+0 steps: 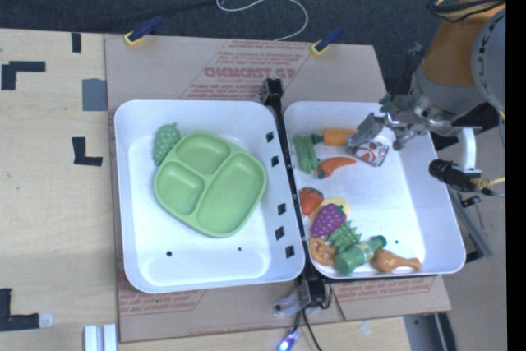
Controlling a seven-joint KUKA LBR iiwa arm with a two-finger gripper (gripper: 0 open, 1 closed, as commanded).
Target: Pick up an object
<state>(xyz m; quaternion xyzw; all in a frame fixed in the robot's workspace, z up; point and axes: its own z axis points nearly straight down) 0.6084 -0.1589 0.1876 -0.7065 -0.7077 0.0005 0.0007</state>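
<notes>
The gripper (376, 136) is hanging over the right bin (427, 210), its fingers seemingly pinching a small white-and-red can (374, 152) near the bin's upper edge, beside the orange carrot (337, 136)

Fixed camera above the bench (49, 177), slanted down, both bins (131, 201)

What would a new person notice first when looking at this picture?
Probably the big green divided plate lying in the left bin, with a small green grape-like toy touching its upper left edge. Next, the heap of colourful toy food in the right bin, and the gripper above a small red-and-white object.
</notes>
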